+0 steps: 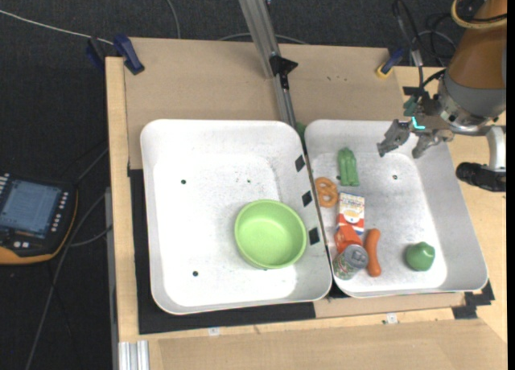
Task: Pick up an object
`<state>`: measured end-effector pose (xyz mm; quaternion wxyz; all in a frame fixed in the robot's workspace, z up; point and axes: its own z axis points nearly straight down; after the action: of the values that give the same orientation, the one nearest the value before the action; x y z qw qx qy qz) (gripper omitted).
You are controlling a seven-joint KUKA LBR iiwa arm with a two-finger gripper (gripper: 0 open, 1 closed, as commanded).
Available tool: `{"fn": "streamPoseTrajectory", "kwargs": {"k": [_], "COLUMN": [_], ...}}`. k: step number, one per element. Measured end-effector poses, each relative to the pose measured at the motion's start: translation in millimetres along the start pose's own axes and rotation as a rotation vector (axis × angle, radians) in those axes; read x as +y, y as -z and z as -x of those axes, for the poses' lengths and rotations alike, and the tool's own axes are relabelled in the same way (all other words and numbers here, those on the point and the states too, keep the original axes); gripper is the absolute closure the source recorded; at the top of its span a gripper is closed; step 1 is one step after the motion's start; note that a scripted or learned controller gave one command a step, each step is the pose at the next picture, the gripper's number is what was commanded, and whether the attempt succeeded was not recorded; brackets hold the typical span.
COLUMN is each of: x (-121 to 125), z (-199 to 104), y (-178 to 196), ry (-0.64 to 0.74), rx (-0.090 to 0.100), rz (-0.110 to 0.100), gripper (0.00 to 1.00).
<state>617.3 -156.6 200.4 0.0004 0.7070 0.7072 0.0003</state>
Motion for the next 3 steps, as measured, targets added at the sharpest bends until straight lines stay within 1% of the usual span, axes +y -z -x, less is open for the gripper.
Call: {"fn": "streamPoseTrajectory", "kwargs": {"k": [1,2,3], "x": [0.0,-2.5,-8.1], "z": [0.0,-6.7,-13.8], "y": [-0.1,-44.3,-90.5], "ry": [0.000,0.000,0.000], "rx": [0.000,0.001,0.001], "rz": [0.000,-0.004,-0.005], "gripper": [0.00,0.00,0.00]}}
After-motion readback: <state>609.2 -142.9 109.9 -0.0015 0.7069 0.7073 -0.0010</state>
